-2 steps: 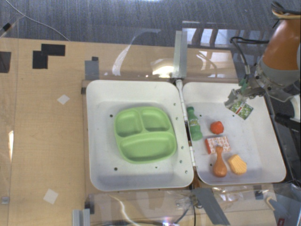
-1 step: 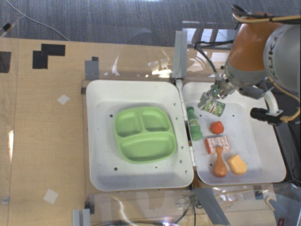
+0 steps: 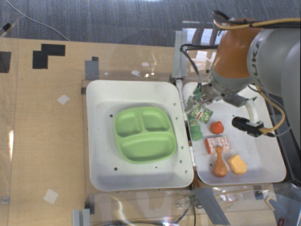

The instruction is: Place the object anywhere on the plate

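There are two white bins on the bench. The left bin lies to the left of the gripper, and the right bin lies under it and spreads below and to the right of it. One robot arm comes in from the right, above the right bin, and it hides much of the gripper. From this view I cannot tell if the gripper is released or clenched, or if it grasps something.

One green plate with three compartments lies in the middle of the left bin, well apart from the gripper, to its lower left. No object lies on the plate.

Six small objects are in the right bin, all below the gripper. One green and white packet is just under it. One green block is a little lower, near the wall between the bins. One red round piece is to the lower right. One pink and white wafer is below that. One brown pear-shaped piece and one yellow chunk are the farthest down, side by side.
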You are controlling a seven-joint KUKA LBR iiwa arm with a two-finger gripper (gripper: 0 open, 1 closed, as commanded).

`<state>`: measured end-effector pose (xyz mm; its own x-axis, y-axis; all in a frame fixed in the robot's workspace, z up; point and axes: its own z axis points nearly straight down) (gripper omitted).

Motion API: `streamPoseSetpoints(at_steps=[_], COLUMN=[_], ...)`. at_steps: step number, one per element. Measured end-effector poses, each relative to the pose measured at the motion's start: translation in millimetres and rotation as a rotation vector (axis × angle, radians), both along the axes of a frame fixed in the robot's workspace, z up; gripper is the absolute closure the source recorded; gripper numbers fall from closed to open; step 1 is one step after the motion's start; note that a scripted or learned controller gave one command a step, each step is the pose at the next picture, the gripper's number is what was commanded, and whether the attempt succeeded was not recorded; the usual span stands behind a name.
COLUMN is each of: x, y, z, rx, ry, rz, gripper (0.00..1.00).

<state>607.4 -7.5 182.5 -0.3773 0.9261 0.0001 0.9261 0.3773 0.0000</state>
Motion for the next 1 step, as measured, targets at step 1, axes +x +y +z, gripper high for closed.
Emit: streamPoseSetpoints(at_steps=[1], x=[-0.2], y=[69.3], z=[8.2], rx=[0.0], ry=[-0.002], rz=[0.113], gripper=[1.0])
